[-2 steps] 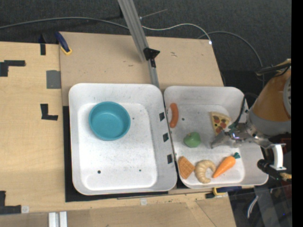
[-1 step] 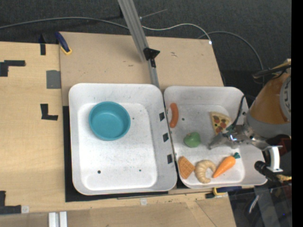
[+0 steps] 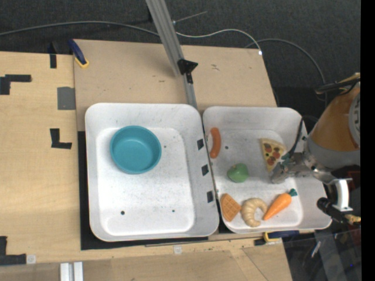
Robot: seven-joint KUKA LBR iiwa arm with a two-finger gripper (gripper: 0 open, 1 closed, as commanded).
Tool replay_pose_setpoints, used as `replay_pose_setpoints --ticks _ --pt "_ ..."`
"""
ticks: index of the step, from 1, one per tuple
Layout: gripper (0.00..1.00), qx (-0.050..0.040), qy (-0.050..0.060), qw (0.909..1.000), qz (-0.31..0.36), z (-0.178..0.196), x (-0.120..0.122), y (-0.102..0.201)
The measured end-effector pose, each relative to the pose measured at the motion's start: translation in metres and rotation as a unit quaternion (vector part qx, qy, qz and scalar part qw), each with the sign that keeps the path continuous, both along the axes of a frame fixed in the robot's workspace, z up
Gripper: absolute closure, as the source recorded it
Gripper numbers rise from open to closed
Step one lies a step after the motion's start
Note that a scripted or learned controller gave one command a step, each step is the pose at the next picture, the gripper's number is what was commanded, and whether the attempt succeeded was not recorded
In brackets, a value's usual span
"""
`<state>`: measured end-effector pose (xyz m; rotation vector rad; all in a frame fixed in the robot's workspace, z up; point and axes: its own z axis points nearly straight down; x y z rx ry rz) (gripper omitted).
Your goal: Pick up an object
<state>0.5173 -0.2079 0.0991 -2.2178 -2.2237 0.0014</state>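
The right bin point(image 3: 246, 117) holds several toy foods. A pizza slice point(image 3: 271, 153) lies at its right side. A green apple point(image 3: 237, 172) sits mid-bin and a sausage point(image 3: 215, 142) lies by the left wall. Along the front are a waffle point(image 3: 230, 206), a croissant point(image 3: 253, 211) and a carrot point(image 3: 277, 205). My gripper point(image 3: 280, 172) reaches in from the right and sits low, just below the pizza slice and right of the apple. I see nothing held in it.
The left bin point(image 3: 99, 215) holds a teal bowl point(image 3: 136, 149). A grey pole point(image 3: 167, 31) slants across the bench above the bins. Cables run over the dark floor behind. The arm's orange band point(image 3: 337, 122) hangs over the right bin's right wall.
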Motion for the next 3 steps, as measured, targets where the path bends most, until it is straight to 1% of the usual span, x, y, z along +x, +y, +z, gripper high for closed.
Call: replay_pose_setpoints --ticks 1,2,3 --pt "1.0 -0.0005 -0.002 1.0 0.0 0.06 -0.004 0.006" --pt "1.0 -0.0011 -0.003 1.0 0.0 0.115 0.008 0.006" --pt "1.0 -0.0011 -0.003 1.0 0.0 0.168 0.009 0.006"
